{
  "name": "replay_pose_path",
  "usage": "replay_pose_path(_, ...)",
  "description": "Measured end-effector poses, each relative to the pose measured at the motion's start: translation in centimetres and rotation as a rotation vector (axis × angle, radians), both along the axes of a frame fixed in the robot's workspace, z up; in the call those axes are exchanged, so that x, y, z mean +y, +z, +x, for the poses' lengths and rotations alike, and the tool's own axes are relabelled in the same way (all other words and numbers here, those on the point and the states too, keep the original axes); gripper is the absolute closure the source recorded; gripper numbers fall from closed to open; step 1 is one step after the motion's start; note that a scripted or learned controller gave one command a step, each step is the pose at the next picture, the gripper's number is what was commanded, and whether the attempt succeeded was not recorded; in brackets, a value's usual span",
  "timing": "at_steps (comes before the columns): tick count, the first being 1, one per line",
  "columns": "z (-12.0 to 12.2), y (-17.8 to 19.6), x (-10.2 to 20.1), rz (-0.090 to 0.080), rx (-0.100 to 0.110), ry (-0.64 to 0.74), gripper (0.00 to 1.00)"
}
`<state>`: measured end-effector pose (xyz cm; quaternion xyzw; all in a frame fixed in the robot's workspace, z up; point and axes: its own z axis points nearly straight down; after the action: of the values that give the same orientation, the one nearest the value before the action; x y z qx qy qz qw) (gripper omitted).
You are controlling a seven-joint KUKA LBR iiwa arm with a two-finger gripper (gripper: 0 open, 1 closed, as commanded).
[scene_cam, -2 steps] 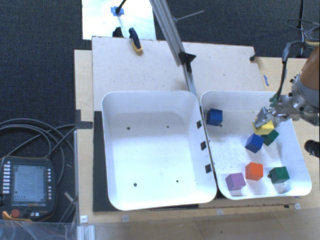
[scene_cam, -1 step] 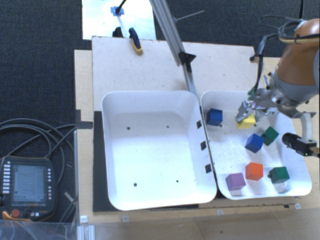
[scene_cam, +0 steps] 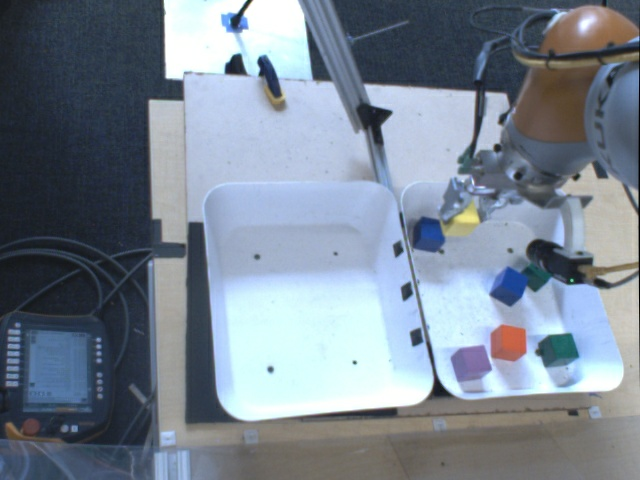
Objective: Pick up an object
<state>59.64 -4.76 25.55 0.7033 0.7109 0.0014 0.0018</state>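
Gripper pinched the yellow block beneath it; light and rigid, it seemed best held across flat faces.

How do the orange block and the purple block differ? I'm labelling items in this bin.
The orange block is bright orange; the purple block is pale purple. The orange block sits farther right and slightly farther back; the purple block lies nearer the bin's front rim. Both are small cubes of similar size, resting close together, apart from the gripper.

Two white bins and seven small blocks (two blue, two green).
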Motion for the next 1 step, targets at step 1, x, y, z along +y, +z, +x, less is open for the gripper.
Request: replay_pose_path(1,1.76,0.53,4.75,0.002,0.001,0.0,1.0)
